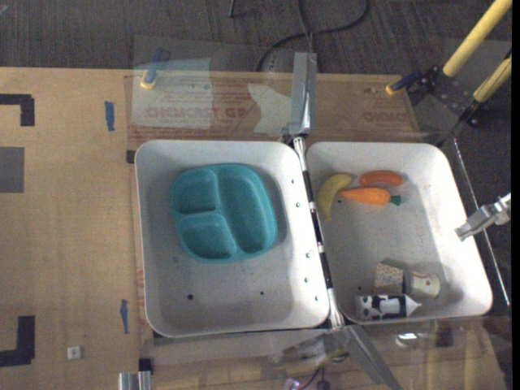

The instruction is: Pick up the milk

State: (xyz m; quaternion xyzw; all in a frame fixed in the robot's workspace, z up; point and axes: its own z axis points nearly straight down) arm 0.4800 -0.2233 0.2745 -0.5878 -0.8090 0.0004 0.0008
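Note:
The milk (388, 305) is a small carton with black and white cow patches. It lies on its side against the near wall of the right bin (455, 177). My gripper (485, 218) pokes in at the right edge of the view, over the right rim of that bin. It is well to the right of the milk and farther back, and nothing hangs from it.
In the right bin a yellow banana (331, 192), an orange carrot (367, 196) and an orange-red piece (381, 178) lie at the back. A tan box (388, 278) and a small white cup-like item (424, 283) sit just behind the milk. The left bin (154, 242) holds a teal divided plate (223, 211).

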